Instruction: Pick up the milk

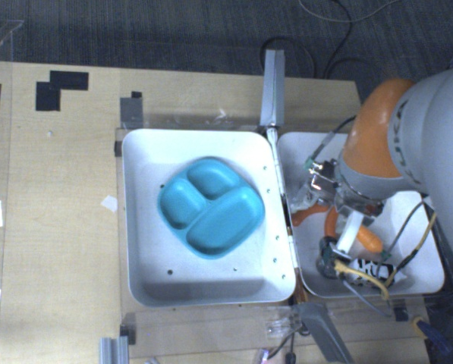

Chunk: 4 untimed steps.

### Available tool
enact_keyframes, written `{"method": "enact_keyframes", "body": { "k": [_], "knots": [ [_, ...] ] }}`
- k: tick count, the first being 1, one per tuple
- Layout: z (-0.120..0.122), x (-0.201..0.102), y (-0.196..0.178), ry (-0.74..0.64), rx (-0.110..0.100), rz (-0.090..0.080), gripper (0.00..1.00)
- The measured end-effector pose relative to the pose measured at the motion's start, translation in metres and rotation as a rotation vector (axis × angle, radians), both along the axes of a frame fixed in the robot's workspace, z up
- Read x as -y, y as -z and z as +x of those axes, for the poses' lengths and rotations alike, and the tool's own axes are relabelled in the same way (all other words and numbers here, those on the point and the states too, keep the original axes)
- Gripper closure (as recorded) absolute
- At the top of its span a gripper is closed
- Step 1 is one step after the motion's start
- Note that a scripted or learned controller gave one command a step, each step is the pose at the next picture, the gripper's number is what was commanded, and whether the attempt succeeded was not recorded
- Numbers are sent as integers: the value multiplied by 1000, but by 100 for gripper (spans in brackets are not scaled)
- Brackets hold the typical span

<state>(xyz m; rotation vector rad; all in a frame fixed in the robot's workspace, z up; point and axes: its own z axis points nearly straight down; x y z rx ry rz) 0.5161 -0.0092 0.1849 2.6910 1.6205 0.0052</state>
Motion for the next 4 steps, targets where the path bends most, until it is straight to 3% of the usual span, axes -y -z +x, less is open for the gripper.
{"method": "enact_keyframes", "body": {
  "k": [1,2,3,4],
  "knots": [
    [1,-1,-10,-9,2,0,100],
    [-17,11,-74,93,1,-1,100],
    [40,-74,-210,-209,2,-1,100],
    [41,-75,-220,-217,5,-1,100]
  ]
}}
